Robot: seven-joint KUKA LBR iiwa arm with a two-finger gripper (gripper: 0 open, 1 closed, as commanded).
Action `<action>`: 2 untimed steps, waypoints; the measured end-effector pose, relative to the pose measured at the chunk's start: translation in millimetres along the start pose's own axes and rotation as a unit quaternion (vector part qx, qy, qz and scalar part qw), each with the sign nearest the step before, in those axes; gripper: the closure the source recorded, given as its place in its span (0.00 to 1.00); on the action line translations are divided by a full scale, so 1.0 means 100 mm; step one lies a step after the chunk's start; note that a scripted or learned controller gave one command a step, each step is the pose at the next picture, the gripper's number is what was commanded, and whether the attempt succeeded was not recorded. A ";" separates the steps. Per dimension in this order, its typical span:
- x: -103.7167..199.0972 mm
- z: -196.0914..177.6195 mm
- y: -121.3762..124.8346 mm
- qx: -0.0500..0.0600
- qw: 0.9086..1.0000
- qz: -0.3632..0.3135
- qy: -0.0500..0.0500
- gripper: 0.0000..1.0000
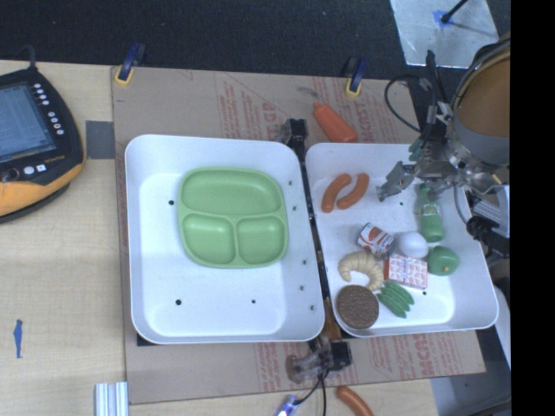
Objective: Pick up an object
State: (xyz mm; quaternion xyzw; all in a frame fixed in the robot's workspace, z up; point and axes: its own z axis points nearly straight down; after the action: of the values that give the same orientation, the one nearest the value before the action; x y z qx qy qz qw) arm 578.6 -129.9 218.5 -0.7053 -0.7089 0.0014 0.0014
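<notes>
A pendant [30,150] lies at the bench's [61,276] left edge. The left bin [147,232] holds a green tray [232,217]. In the right bin [468,306] lie two sausages [344,191], a croissant [362,267], a cookie [357,307], a can [375,237], a red box [406,272], pea pods [397,299], an egg [412,244], a green bottle [430,215] and a lime [443,260]. The end effector [408,178] hangs over the bin's upper right, beside the bottle; whether its fingers are spread, I cannot tell.

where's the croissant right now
The croissant lies in the right bin, toward its lower left, just above the round brown cookie and left of the red-and-white packet.
</notes>
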 end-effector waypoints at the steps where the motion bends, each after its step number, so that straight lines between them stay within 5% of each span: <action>1: 0.17 1.02 -0.14 0.001 1.000 0.000 -0.001 0.00; 2: 0.14 1.27 -0.10 0.001 1.000 0.000 0.000 0.00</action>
State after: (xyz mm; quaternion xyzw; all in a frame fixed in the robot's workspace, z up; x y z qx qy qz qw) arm 568.0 -115.9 91.4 -0.7053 -0.7089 0.0023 0.0019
